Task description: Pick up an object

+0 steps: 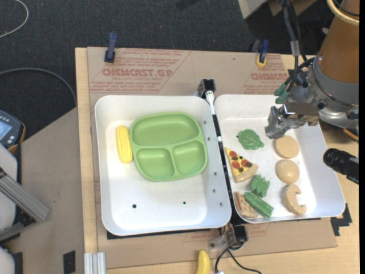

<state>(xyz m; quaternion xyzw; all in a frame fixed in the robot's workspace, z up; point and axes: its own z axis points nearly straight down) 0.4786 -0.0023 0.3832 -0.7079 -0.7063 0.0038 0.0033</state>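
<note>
Pincer [276, 127] hovers over the right bin [328, 207], in the approach step of the pick.

It hangs near the round tan cookie [287, 147] and the green leaf [250, 139], and nothing is seen between its tips; how far they stand open I cannot tell. The pizza slice [239, 164] lies lower in this bin. Next, I judge, it must settle over one piece, descend and close. The green tray [168, 147] and corn [123, 144] sit in the left bin [114, 210].

Bench fittings around the two bins

A blue clamp [110, 46] and a yellow clamp [262, 52] grip the far edge of the cardboard-topped bench [85, 153]; a black clip [206, 88] sits between the bins' far corners.
</note>
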